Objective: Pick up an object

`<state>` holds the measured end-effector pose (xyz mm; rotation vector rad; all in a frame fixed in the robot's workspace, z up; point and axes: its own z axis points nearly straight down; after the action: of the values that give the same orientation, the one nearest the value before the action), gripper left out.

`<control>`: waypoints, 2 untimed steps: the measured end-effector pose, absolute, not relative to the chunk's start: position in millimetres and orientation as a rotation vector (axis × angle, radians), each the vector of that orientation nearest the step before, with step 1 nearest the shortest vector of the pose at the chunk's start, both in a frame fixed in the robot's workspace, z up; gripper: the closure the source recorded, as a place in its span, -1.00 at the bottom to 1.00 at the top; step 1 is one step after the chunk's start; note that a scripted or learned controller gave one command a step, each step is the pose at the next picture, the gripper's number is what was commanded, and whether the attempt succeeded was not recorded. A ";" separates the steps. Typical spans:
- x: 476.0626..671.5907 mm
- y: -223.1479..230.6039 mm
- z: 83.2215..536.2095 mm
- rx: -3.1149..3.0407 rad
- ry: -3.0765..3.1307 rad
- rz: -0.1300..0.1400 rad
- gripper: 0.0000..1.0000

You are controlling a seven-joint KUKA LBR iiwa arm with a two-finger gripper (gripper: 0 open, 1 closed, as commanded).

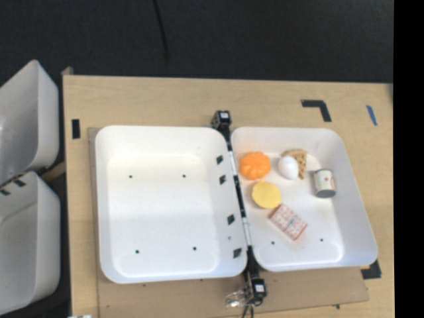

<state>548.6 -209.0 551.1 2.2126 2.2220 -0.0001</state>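
Pick not started: the orange ball (pixel 254 165), egg (pixel 288 167), yellow disc (pixel 266 195), can (pixel 324 183) and patterned packet (pixel 288 222) all sat untouched in the right bin (pixel 351 244) at 3 o'clock, pincer state untellable, next move needing a descent onto one.

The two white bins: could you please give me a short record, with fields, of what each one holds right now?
right bin: five small things
orange ball: near the divider, upper left of that bin
yellow disc: just below the orange ball
white egg: right of the ball, against a tan piece
grey can: on its side, right of the egg
pink box: lowest, lying tilted
left bin: bare white floor
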 end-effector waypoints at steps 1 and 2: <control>550.1 -229.8 551.8 2.219 2.216 -0.001 1.00; 487.3 -228.4 550.9 2.222 2.221 -0.002 1.00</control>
<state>487.3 -228.4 550.9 2.2218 2.2208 -0.0016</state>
